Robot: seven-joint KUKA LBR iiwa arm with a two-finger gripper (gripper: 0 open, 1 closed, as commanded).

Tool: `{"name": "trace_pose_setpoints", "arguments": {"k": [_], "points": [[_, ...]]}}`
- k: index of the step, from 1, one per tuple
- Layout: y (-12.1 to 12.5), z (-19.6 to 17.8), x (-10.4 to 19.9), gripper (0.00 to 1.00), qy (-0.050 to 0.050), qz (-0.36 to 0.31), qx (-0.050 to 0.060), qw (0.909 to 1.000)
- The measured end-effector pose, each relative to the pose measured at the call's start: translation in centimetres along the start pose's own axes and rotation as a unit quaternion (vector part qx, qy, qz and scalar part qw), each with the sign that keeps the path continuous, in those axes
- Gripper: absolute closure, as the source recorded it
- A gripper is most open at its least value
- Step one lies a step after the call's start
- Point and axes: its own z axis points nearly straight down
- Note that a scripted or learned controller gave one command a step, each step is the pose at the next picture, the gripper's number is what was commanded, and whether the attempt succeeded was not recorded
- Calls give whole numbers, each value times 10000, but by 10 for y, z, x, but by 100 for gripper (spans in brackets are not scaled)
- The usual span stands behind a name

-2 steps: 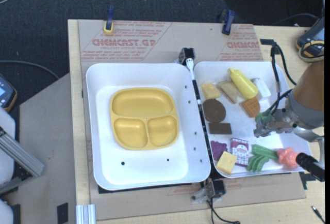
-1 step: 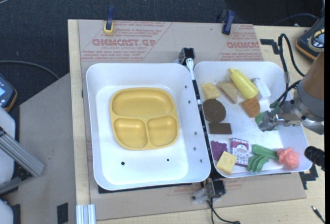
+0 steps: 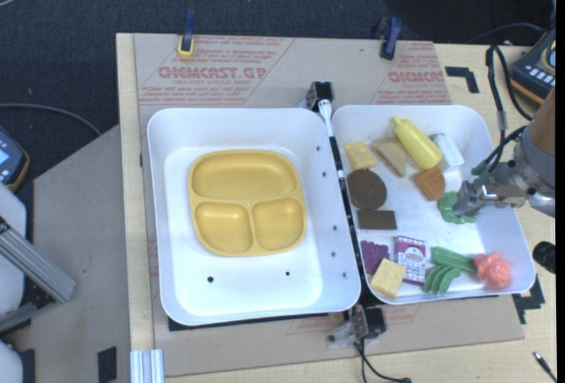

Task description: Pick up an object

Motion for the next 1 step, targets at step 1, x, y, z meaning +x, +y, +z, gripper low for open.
{"name": "trace_pose_setpoints", "arguments": {"k": [1], "points": [[11,-7,45,100,9,-19,4,10000]]}}
